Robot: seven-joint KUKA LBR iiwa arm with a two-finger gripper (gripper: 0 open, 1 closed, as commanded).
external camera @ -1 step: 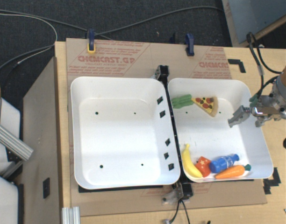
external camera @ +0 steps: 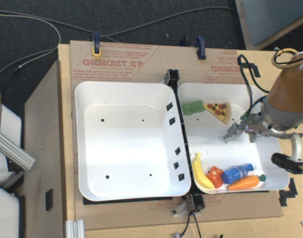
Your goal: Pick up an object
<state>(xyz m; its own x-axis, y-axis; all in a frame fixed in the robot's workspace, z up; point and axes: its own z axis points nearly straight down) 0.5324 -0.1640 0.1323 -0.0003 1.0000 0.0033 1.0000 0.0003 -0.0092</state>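
So on the left you've got the left bin [external camera: 124, 138], a shallow white tray with just a few small dark dots on its floor. It sits on a cardboard sheet [external camera: 141, 58] with red lettering, held at the far edge by a yellow clamp [external camera: 96, 43] and a blue clamp [external camera: 201, 47]. A black divider strip [external camera: 177, 128] runs between the two bins, which touch side by side.

The right bin [external camera: 211, 143] has all the stuff. At the far end there's a green piece [external camera: 192, 107] lying flat, and just beside it on the right a pizza slice toy [external camera: 218, 110], almost touching. At the near end there's a little pile: a yellow banana [external camera: 201, 172] along the left wall, then a red toy [external camera: 215, 175] leaning on it, a blue bottle [external camera: 237, 172] lying on its side, and an orange carrot [external camera: 244, 183] right against the near rim, touching the bottle.

The gripper [external camera: 234, 132] hangs over the middle right of that bin, between the pizza slice and the pile, well apart from both. Its fingers look spread a bit with nothing between them, though it's small and kinda hard to read. Behind it, the arm [external camera: 287, 95] comes in from the right with its orange band.
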